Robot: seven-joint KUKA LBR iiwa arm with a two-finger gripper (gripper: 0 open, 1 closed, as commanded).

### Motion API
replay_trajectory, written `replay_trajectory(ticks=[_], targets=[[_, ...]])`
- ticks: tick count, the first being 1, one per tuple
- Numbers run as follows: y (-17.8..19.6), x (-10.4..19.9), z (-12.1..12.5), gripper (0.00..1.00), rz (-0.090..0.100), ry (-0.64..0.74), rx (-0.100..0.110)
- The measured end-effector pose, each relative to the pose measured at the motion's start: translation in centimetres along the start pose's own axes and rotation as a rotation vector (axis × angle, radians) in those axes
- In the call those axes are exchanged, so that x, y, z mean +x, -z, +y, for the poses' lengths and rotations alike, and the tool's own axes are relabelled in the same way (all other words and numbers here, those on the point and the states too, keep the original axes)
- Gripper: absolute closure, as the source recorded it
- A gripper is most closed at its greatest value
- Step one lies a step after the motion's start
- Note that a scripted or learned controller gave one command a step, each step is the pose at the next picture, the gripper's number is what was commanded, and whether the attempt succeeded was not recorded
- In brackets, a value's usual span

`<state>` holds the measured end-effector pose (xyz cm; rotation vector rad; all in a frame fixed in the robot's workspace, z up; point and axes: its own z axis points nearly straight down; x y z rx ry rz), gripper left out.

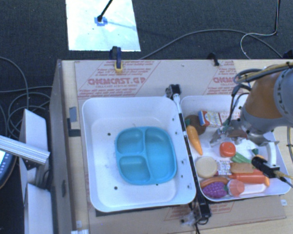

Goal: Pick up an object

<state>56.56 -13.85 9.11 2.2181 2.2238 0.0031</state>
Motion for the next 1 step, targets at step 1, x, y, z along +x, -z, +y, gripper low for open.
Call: replay_trajectory(ticks=[1], targets=[[-0.8, 2.42, -5.0, 0.0, -0.001, -0.002, 0.001]])
